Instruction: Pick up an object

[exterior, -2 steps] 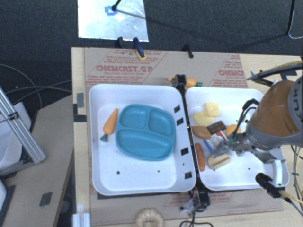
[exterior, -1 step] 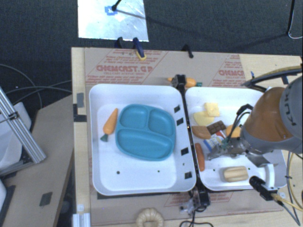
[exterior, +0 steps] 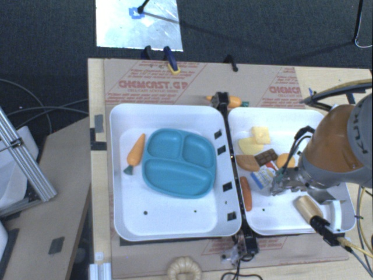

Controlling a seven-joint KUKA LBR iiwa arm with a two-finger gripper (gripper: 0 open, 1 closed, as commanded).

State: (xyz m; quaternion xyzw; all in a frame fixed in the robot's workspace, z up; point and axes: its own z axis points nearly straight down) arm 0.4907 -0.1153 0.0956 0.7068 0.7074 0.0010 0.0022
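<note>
White bins sit side by side on a cardboard-covered bench (exterior: 157, 80) over dark carpet. The left bin (exterior: 125, 214) holds a blue divided plate (exterior: 179, 162); just left of the plate lies a carrot (exterior: 135, 151). Right of the plate, in the right bin (exterior: 274, 223), the gripper (exterior: 274, 186) hangs over a heap of toy food (exterior: 259, 150); its grip cannot be told

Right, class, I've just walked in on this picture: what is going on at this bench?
A grey robot arm with an orange band reaches in from the right over the right-hand shallow white bin. Its claw is down among a pile of small toy foods, including a brown chocolate-like piece and an orange sausage shape. The left white bin holds a blue divided plastic plate and an orange toy carrot.
</note>
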